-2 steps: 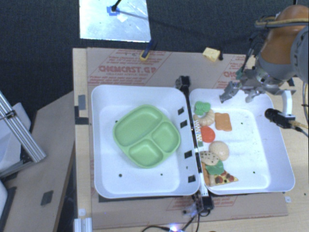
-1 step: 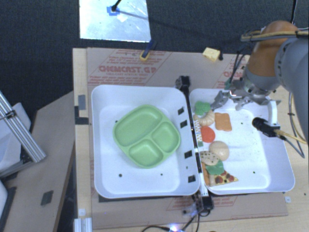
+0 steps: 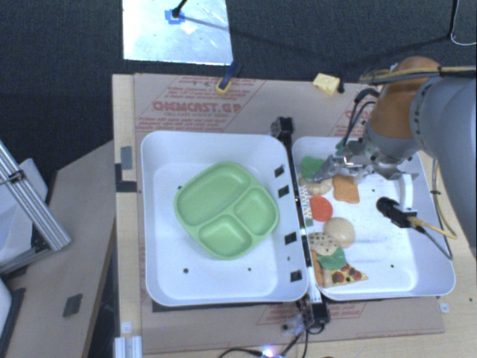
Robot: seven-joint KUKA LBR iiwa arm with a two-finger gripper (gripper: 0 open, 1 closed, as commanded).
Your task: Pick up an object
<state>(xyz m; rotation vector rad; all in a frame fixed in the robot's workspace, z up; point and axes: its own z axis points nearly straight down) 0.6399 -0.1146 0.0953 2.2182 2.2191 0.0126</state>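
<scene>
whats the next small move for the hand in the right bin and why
Probably a short, straight descent. The hand sits low at the far left of the right bin, among the crowded toy food: an orange piece lies beside it and a red round piece just nearer the camera. Nothing visibly sits between its fingers, so I would lower onto the closest piece before closing.

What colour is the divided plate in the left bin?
Light green, seen in the camera view: the divided plate.
</scene>
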